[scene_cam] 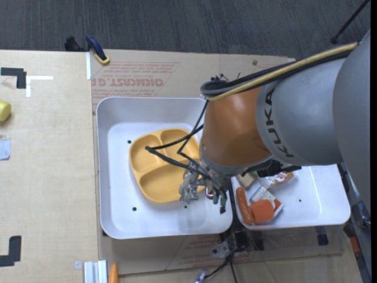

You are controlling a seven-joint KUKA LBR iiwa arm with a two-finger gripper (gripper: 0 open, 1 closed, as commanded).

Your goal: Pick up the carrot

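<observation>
The carrot (pixel 242 206) is lying in the right bin (pixel 330 211), against its left wall near the front edge, long axis running front to back, beside an orange packet (pixel 263 210). The end effector (pixel 197 188) is hanging just across the divide, over the left bin (pixel 118 175) at the yellow plate (pixel 154 170)'s front-right rim. The carrot is sitting to its right; whether its grip is wide or narrow, I cannot tell.

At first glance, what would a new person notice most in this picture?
The big grey and orange arm fills the right side, reaching down over the left bin. Under it lies a yellow divided plate, with the gripper at the plate's near edge. In the right bin are an orange carrot and some small packets.
</observation>
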